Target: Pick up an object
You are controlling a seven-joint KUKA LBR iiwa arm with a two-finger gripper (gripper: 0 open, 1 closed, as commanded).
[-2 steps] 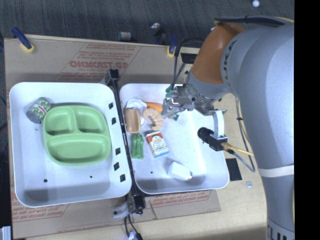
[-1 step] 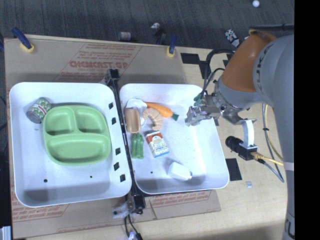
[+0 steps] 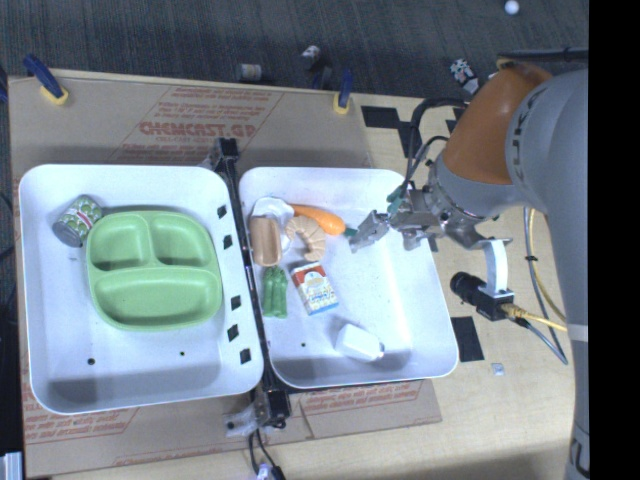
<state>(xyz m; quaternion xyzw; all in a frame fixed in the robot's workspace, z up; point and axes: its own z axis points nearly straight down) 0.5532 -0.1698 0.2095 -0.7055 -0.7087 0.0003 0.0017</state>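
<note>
The right bin (image 3: 420, 313) holds several small objects along its left side. An orange carrot (image 3: 320, 217) lies at the back, with a tan pastry (image 3: 305, 236) and a brown bun (image 3: 264, 240) beside it. A green packet (image 3: 274, 292) and a small printed box (image 3: 315, 288) sit further forward. A white cup (image 3: 358, 343) lies on its side near the front. My gripper (image 3: 367, 231) hangs over the bin's middle, just right of the carrot's tip, and no object shows in it.
The left bin (image 3: 40, 328) carries a green divided plate (image 3: 155, 268) and a tin can (image 3: 77, 219) at its back left corner. A black divider with clips (image 3: 236, 258) runs between the bins. The arm's wrist (image 3: 470, 208) and cables overhang the right bin's right rim.
</note>
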